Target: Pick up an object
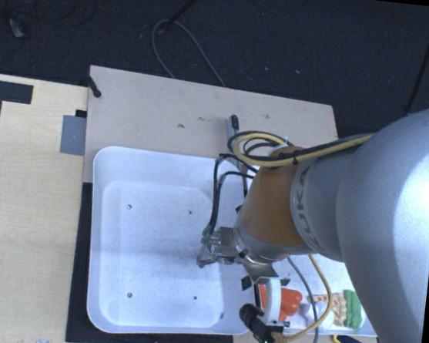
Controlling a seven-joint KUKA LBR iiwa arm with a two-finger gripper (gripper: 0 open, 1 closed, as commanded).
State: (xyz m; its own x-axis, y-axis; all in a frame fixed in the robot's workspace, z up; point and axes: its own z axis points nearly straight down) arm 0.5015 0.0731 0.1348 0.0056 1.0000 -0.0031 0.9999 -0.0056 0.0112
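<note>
Bench [167, 114] of pale board carries the two white bins. The left bin [142, 259] lies in full sight, its floor bare but for a few small dark specks. Most of the right bin [337, 289] is covered by the arm, and just a strip at its near right corner can be seen.

The grey arm [382, 195] reaches in from the right, its orange band [268, 212] over the seam between the bins. The gripper [208, 255] sits low at the left bin's right edge, about midway along that edge, and reaches just over the bin floor. From this angle I cannot tell whether it is spread or pressed together, and nothing can be seen held in it. Black cables [216, 194] loop from the wrist up toward the bench's far edge.

The loose things lie in the right bin's visible strip. An orange-red object [288, 300] is nearest the arm, a small pale piece [318, 300] is just beside it, and a green object [351, 308] lies toward the bin's right edge. All three are apart from the gripper.
</note>
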